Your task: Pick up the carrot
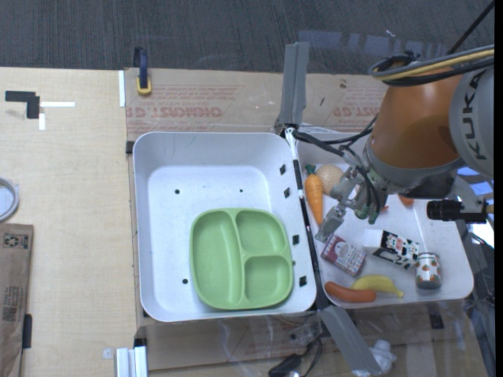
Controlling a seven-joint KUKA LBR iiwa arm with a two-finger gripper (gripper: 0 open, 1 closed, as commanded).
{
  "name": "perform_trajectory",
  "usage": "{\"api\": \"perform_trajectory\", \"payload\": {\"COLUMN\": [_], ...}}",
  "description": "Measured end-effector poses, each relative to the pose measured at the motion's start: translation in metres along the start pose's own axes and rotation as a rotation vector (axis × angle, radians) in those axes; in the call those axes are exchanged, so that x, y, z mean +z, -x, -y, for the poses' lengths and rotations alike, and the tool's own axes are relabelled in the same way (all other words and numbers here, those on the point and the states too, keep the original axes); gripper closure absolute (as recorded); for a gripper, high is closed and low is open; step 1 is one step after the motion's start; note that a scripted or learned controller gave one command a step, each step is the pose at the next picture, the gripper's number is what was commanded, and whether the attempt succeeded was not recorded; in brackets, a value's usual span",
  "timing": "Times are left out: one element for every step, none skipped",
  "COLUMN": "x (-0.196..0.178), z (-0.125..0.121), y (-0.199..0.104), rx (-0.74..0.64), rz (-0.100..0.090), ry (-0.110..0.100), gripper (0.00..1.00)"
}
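Jaws: metal two-finger gripper (333, 221) hung low in the right-hand shallow white bin (454, 283), tilted toward the bin's left wall. Nothing between the fingers that I could see; whether they stood open or closed I couldn't tell at this angle.

Small orange carrot with a green top (314, 196) lay just left of the gripper, along the bin's left wall, top pointing away from the camera, tip toward it. Near the gripper, not visibly touching.

Handling, my read: toy-type carrot, light, stiff, smooth tapered skin, likely to squirt out if pinched near the tip. Best grip looked like across the thick upper part, jaws closing across the short axis. The wall next to it left little room for the left finger.

Around it: pale round onion-like item (330, 176) just beyond, red-and-white printed packet (344, 254) below the gripper, black-and-white patterned carton (398, 248), small printed can (427, 270), yellow banana (382, 285) resting against a red-orange sausage-shaped piece (350, 293).

Left white bin (157, 210) held a green divided plastic plate (240, 258). Both bins sat on the light wooden counter (63, 171).
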State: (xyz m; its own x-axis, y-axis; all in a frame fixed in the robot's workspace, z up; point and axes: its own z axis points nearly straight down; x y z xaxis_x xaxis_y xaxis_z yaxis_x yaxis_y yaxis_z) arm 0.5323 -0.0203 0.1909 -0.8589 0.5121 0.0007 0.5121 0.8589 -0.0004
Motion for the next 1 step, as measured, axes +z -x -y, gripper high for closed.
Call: {"api": "perform_trajectory", "payload": {"x": [0.0946], "z": [0.0608], "y": [0.0627], "rx": [-0.013], "rz": [0.011], "ry": [0.003], "gripper": [0.00]}}
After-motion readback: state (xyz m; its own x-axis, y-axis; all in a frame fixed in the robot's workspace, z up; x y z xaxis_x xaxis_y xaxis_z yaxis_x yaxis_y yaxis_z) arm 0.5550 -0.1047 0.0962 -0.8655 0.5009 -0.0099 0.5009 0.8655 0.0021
